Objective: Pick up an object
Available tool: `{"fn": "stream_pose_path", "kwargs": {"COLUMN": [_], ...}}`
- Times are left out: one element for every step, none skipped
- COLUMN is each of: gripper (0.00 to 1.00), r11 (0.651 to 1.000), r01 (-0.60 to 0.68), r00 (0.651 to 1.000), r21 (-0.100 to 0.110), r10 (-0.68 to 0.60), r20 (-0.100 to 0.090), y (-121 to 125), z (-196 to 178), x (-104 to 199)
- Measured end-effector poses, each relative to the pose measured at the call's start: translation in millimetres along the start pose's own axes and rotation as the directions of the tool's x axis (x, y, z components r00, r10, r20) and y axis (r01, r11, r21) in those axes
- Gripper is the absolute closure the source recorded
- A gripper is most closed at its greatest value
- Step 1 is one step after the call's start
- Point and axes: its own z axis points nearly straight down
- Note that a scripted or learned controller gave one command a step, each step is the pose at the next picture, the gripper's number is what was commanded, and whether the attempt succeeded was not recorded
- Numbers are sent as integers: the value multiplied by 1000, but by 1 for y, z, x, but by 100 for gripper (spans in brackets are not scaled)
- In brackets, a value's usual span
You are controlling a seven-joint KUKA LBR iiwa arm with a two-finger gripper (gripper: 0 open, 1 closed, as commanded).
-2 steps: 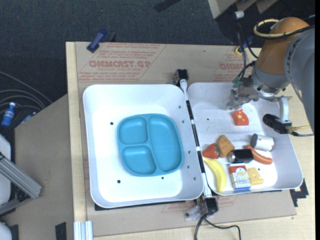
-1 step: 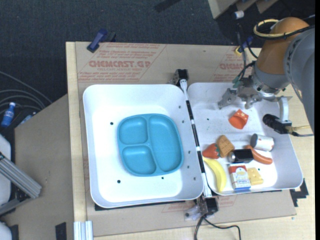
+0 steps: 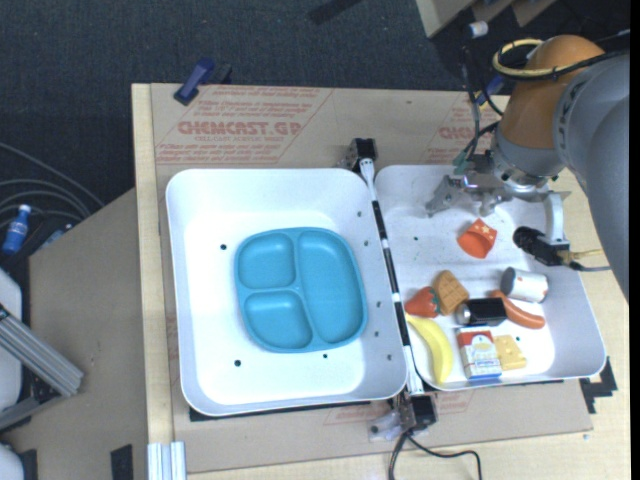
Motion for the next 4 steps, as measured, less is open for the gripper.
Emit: {"fn": "stream_pose_path", "kwargs": {"gripper": [100, 0, 100, 0], "r11": [1000, 1000, 1000, 1000], "r01": [1, 1, 1, 1], "r00": [1000, 1000, 1000, 1000], "r21": [-2, -2, -5, -5], "r10": [-1, -1, -1, -1], "r20": [1, 1, 2, 2], "y": [1, 1, 1, 1], "z": [-11, -10, -21, -21], "x": [0, 0, 0, 0]}}
